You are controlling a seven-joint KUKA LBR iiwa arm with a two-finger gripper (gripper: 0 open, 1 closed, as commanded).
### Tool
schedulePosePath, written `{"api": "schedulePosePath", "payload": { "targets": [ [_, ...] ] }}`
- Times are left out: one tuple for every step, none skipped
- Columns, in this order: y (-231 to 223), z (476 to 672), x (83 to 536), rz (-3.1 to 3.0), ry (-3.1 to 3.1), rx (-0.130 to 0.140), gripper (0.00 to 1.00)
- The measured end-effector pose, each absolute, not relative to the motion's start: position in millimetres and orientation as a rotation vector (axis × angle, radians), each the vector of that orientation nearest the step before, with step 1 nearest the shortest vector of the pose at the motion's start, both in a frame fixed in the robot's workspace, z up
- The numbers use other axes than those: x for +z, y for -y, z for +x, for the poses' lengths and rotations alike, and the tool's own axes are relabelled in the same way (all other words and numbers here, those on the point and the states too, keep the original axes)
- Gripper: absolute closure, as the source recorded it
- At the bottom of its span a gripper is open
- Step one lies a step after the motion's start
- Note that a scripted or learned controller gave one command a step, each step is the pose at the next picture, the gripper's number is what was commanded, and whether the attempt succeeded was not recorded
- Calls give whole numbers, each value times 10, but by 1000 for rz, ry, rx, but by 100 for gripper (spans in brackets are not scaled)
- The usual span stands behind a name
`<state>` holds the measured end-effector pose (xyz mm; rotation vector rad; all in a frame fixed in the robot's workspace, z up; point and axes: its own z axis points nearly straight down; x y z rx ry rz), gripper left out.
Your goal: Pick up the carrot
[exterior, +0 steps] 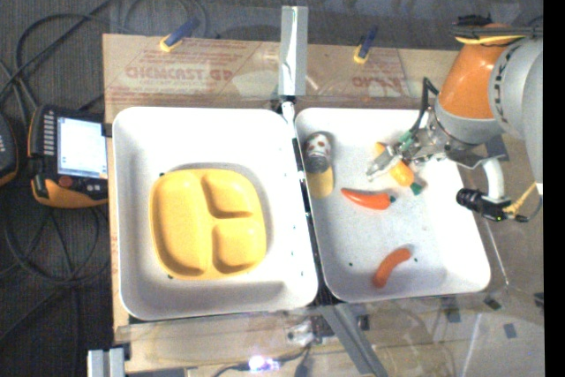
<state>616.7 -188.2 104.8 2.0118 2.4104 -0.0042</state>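
I see the carrot (391, 266) lying near the right bin's (459, 274) front edge. A red pepper (367, 199) sits mid-bin. Farther back, the hand (395, 163) hovers over a yellow item (402, 173); I cannot tell its grip.

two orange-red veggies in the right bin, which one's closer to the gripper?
The red-orange one with the green tip, lying just below-left of the gripper. The plain orange one lies nearer the bin's front edge.

arm (521, 93) cut off at right edge, fingers too small to read against yellow item (399, 170), controller (66, 156) screen blurred
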Motion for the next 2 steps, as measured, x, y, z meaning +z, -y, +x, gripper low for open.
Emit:
{"api": "schedulePosePath", "payload": {
  "targets": [
    [1880, 6164, 1133, 2015, -2411, -2, 100],
    [1432, 6646, 2047, 1990, -2434, -6, 100]
  ]
}}
